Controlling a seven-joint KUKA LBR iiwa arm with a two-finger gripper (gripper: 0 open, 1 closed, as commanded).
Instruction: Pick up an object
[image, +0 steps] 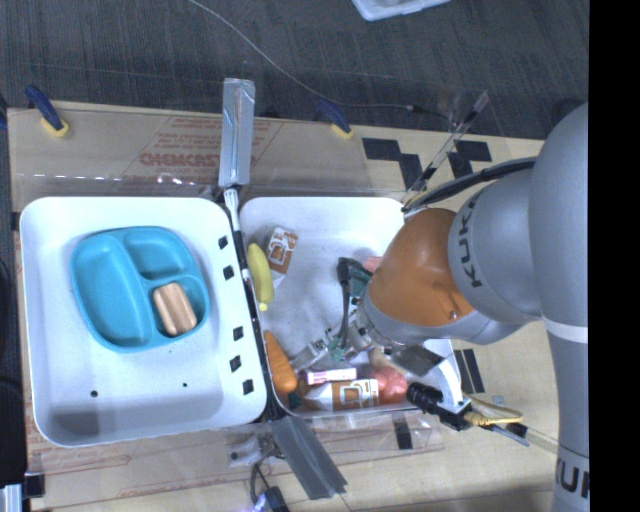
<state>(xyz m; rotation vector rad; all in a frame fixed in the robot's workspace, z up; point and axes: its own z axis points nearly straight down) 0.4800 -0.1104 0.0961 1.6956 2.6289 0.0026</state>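
Right bin (320, 215): banana (260, 275) near its left wall, small brown packet (281, 248) just beside it, carrot (281, 366) and bottle (340, 392) along the near edge. Gripper (340, 345) hangs low over the bin's middle, mostly hidden under the orange wrist; finger state cannot be told. Left bin (120, 400): blue tray (125, 285) holding what looks like a bread roll (174, 308).

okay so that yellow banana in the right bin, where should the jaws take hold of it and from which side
Grip the banana across its narrow middle, coming straight down from above. It lies flat and lengthwise along the right bin's left wall, so the jaws should probably close across its width. The wall sits close beside it, leaving little room on that side.
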